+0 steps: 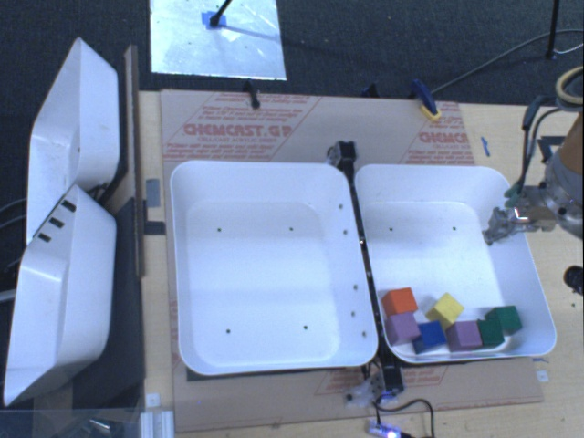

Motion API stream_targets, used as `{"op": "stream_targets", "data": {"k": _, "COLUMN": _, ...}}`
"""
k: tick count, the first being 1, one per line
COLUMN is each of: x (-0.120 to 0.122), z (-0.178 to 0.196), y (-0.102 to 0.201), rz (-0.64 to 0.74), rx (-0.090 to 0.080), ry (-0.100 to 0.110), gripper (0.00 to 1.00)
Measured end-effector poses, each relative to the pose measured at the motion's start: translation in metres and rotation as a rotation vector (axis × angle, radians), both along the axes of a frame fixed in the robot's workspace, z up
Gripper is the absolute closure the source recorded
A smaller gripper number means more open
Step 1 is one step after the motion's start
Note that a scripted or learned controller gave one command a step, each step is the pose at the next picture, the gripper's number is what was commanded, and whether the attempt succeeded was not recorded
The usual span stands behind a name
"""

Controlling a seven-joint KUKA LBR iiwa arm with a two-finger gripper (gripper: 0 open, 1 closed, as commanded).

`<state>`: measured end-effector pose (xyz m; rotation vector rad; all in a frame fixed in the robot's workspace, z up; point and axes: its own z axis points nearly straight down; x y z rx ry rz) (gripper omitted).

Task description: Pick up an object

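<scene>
White bins: two side by side on the counter (301, 108); left bin (265, 263) bare, right bin (456, 208) holds all the blocks.
Blocks: six, bunched in the right bin's near corner. Orange block (399, 301), yellow block (447, 308), two purple blocks (402, 327) & (464, 335), blue block (429, 337), green block (500, 322). Most touch or nearly touch a neighbour.
Gripper (500, 225): at the right bin's far-right rim, above the wall, well apart from the cluster. Nothing seen in it. Spread or pressed together – can't tell, too small & blurred.
Step in hand: approach, by my read; no pick made yet.
Best target: prob. orange or yellow; both sit at the cluster's inner edge w/ open floor on the side facing the bin's middle.
How to do it well: move over the chosen block first, then drop straight down; line the gripper up so it closes across free faces, not into a neighbour.
Avoid: green & the right-hand purple, close to the bin wall, little room.
Risk: nudging the pile, or pinching two blocks at once.
</scene>
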<state>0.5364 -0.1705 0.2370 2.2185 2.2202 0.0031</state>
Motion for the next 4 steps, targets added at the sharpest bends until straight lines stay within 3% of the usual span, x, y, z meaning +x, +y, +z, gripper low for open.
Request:
{"op": "stream_targets", "data": {"k": 1, "x": 0.014, "z": 0.002, "y": 0.059, "rz": 0.005, "rx": 0.002, "ry": 0.002, "gripper": 1.0}}
{"op": "stream_targets", "data": {"k": 2, "x": 0.017, "z": -0.009, "y": 0.113, "rz": 0.004, "rx": 0.002, "ry": 0.003, "gripper": 1.0}}
{"op": "stream_targets", "data": {"k": 4, "x": 0.024, "z": 0.003, "y": 0.216, "rz": 0.004, "rx": 0.002, "ry": 0.003, "gripper": 1.0}}
